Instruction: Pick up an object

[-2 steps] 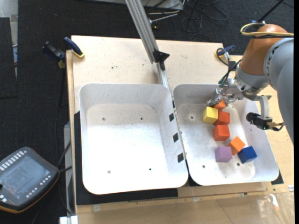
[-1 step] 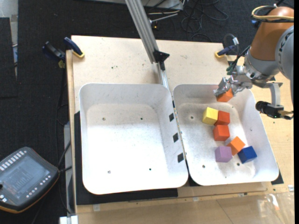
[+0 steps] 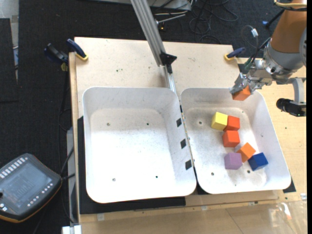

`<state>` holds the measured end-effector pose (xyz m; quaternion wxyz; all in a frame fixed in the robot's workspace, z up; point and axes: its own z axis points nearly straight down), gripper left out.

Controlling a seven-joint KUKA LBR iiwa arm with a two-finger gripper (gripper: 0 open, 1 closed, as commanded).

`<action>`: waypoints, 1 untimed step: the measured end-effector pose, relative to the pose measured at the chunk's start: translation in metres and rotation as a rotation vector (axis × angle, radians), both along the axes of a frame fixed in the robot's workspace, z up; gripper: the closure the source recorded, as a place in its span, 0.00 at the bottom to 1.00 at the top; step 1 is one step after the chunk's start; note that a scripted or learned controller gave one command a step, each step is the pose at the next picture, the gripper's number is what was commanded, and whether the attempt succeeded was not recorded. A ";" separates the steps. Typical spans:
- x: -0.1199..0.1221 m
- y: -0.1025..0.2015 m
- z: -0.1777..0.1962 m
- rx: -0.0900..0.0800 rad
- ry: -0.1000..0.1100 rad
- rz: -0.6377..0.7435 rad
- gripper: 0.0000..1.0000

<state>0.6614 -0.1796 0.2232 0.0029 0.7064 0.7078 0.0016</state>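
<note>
We see the claw (image 3: 242,90) gripping 1 orange block (image 3: 242,94) above the right bin (image 3: 273,130) at its 1 o'clock corner, so we should lift straight and slow, clear of the 6 blocks (image 3: 236,141) below.

The arm (image 3: 287,38) is grey with an orange band above the wrist, and thin cables (image 3: 253,43) run beside its wrist.
</note>
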 end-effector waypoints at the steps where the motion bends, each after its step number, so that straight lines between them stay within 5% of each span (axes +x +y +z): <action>1: 0.001 0.000 0.008 0.001 0.004 0.000 1.00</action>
